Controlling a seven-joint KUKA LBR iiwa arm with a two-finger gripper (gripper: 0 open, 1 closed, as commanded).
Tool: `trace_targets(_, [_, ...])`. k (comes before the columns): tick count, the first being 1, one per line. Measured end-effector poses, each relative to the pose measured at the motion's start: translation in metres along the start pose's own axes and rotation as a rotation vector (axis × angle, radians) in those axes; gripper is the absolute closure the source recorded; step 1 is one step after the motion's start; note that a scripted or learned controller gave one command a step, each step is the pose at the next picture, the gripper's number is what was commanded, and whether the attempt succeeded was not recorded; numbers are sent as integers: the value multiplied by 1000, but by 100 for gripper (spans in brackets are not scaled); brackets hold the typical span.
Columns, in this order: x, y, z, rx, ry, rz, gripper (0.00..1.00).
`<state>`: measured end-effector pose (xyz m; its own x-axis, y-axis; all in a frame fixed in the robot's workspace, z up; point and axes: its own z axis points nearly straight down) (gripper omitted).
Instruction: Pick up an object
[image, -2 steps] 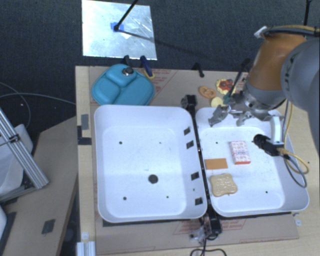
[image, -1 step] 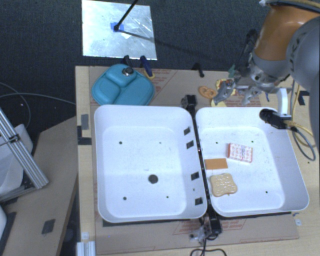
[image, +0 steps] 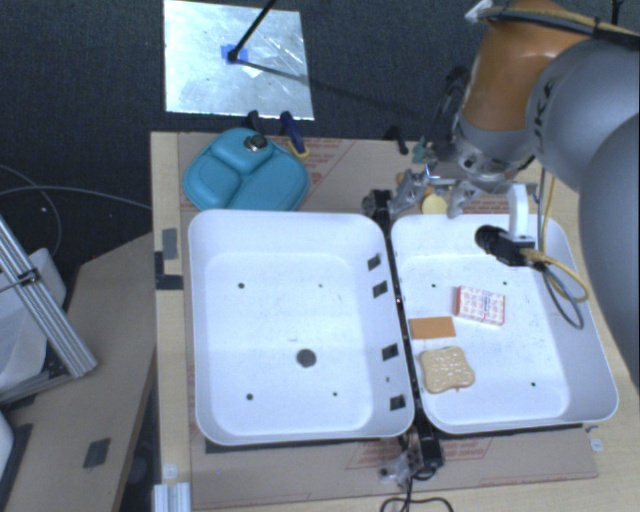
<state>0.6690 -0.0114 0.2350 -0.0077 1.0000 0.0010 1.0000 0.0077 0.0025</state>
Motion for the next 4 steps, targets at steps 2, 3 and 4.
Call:
trace_targets(2, [126, -42, 12, 1, 2, -1, 0])
trace_targets(3, [105, -115, 38, 10, -1, 9, 0])
trace_targets(4, [20, -146, 51, 5, -3, 15, 0])
